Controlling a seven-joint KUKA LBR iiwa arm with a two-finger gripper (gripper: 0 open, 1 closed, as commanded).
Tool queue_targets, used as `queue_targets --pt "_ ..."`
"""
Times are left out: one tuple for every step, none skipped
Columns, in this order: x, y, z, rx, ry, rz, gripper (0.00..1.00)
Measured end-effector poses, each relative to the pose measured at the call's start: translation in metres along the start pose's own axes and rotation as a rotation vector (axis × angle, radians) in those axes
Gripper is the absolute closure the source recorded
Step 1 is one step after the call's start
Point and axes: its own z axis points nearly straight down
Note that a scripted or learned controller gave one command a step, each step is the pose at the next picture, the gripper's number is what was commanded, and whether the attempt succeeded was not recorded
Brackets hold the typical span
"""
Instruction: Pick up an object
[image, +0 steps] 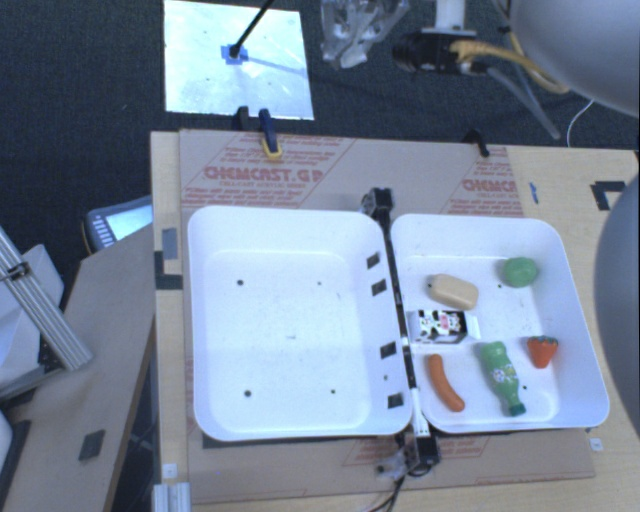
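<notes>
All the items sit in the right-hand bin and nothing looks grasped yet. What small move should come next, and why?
Probably bring the gripper, now above the bench's far edge, down toward the right bin. The green bottle, hot dog, bread roll and green ball lie there, apart from one another.

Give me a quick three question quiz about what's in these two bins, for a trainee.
1. True or false: the green bottle lies in the right bin.
2. Which item lies nearest the divider between the bins? A) strawberry B) sausage C) green ball
3. Fill in: the black-and-white carton lies just below the tan ____.

Key: 1 true; 2 B; 3 bread roll.
</notes>
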Motion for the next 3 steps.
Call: queue_targets --pt "-0.003 -0.002 -0.01 0.004 -0.001 -0.001 1.0" --pt "-0.002 -0.001 -0.021 0.002 -0.001 -0.006 1.0" --pt "-0.002 -0.001 -0.032 0.0 0.0 -0.011 1.0"
